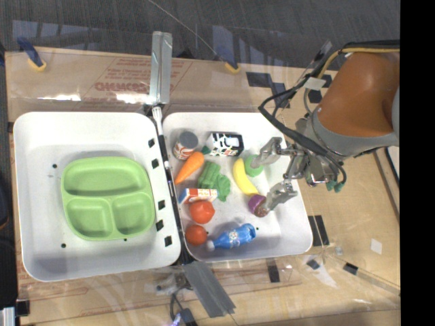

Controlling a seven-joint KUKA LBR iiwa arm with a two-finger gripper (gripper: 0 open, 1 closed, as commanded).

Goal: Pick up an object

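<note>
While the arm reaches in from the right, the gripper (273, 174) sits low over the right-hand part of the right bin (299, 231), and its two fingers are spread apart with nothing between them, one tip up near a small green piece (253, 166), the other down by a dark purple item (256, 204). So the pick is not made yet, folks: every object lies loose in the bin. Just beside the gripper is the banana (242, 177), standing almost on end in the picture, and it looks like the likeliest target, though the purple item by the lower finger is a contender too; which one the fingers frame I cannot say for sure. Further left sit the carrot (188, 168), a green leafy vegetable (212, 177), a small red-and-white carton (198, 195), two tomatoes (201, 212), a blue bottle (233, 238) lying on its side near the front wall, a small can (186, 142) and a black-and-white box (225, 143) at the back. Over in the left bin (34, 182) rests a green divided tray (107, 197), untouched. What's left, as I judge it: settle around one object, close, and lift it clear. Early going, all the real work ahead.
</note>
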